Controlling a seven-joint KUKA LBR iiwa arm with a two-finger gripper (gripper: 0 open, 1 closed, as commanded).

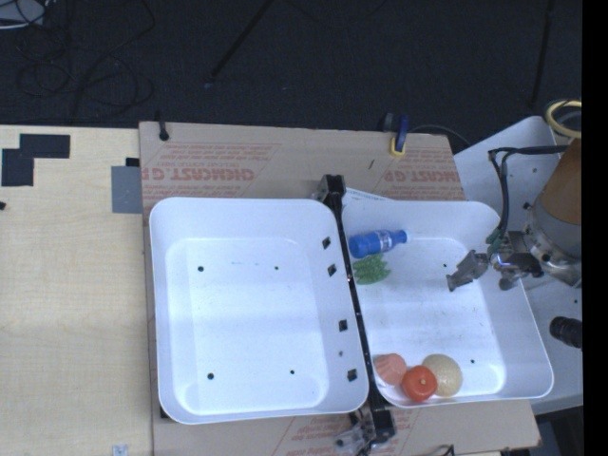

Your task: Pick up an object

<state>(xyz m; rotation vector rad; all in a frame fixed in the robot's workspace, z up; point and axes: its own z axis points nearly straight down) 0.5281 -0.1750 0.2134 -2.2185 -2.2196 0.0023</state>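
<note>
Bottle (pixel 377 243) near right bin's (pixel 518 350) far-left corner, well apart from gripper (pixel 465 272), fingers spread, holding nothing.

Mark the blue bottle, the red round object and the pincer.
Blue plastic bottle (pixel 376 243), camera view, mid-body.
Red round object (pixel 419 383), camera view, top centre.
Pincer (pixel 462 275), camera view, between fingertips.

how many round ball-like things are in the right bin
3, clustered in the right bin's near corner: a pink one, a red one, a cream one. More could be hidden behind them.
</note>
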